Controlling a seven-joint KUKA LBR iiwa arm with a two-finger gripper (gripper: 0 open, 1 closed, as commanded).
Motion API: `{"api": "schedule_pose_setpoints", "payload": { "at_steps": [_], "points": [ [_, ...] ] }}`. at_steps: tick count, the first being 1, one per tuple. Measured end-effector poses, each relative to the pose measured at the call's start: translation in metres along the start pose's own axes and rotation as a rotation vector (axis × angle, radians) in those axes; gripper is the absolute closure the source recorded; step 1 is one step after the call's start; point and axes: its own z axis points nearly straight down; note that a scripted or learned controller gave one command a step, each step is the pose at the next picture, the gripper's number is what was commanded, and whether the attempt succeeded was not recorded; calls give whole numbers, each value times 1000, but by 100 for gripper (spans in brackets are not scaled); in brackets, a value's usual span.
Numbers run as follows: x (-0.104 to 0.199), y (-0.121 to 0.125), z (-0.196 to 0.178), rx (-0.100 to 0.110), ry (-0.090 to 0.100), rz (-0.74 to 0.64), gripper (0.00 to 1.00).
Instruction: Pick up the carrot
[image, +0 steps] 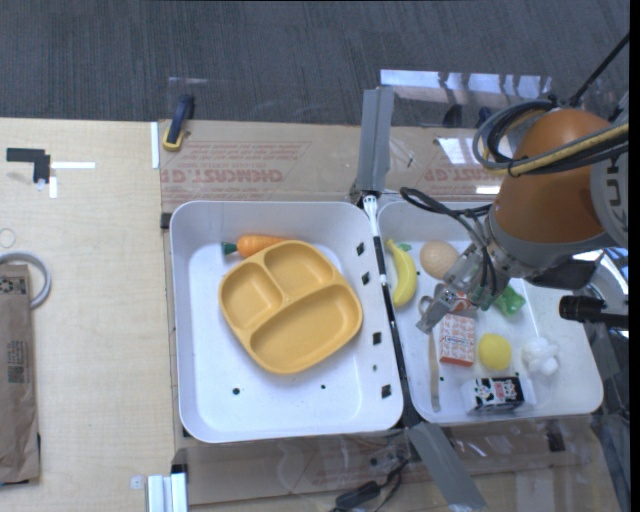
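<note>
Carrot (258, 243) in left bin (190, 330) touching yellow plate (290, 305); gripper (440, 305) over right bin, finger state unclear

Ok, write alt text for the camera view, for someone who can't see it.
A carrot lies in the left white bin, at the far edge of a yellow divided plate. The robot's gripper hangs over the right bin, which holds a banana, an egg, a lemon and small cartons.
</note>
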Motion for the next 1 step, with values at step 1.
{"api": "schedule_pose_setpoints", "payload": {
  "at_steps": [1],
  "points": [
    [29, 6, 2, 1, 2, -53, 0]
  ]
}}
